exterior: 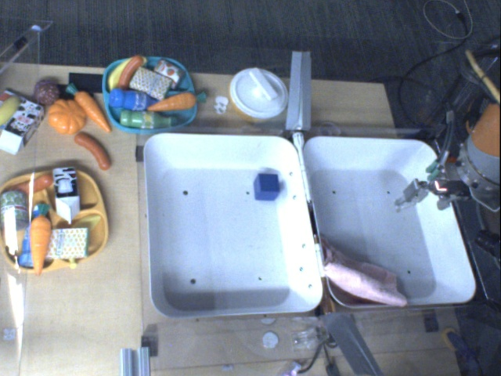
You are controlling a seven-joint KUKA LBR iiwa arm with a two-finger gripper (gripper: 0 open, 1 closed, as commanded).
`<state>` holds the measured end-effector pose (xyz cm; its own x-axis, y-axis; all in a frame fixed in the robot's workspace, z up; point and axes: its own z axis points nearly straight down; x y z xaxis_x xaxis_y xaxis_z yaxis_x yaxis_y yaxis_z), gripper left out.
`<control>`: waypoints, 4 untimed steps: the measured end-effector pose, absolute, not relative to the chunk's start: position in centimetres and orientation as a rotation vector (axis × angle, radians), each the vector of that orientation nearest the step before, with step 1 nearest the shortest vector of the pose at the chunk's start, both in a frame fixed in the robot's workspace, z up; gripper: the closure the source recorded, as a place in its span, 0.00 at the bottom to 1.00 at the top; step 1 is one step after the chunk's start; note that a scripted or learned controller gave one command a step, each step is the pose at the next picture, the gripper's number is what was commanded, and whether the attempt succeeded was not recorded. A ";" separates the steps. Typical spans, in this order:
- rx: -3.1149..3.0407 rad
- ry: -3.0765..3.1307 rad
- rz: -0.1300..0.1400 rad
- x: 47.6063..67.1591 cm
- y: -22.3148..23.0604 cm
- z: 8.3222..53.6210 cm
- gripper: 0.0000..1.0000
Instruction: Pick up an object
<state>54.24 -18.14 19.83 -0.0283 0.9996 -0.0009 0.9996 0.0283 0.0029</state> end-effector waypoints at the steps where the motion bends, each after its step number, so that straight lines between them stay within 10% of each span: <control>1: 2.182 2.259 0.002 48.7 -16.6 19.8 0.00; 2: 1.835 2.533 0.011 49.1 -11.7 9.1 0.00; 3: 1.830 2.523 0.017 49.5 -11.8 10.3 1.00; 4: 1.830 2.523 0.017 49.5 -11.8 10.3 0.00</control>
<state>49.50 -11.79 10.32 -0.3103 0.9505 -0.0139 0.9503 0.3106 0.0233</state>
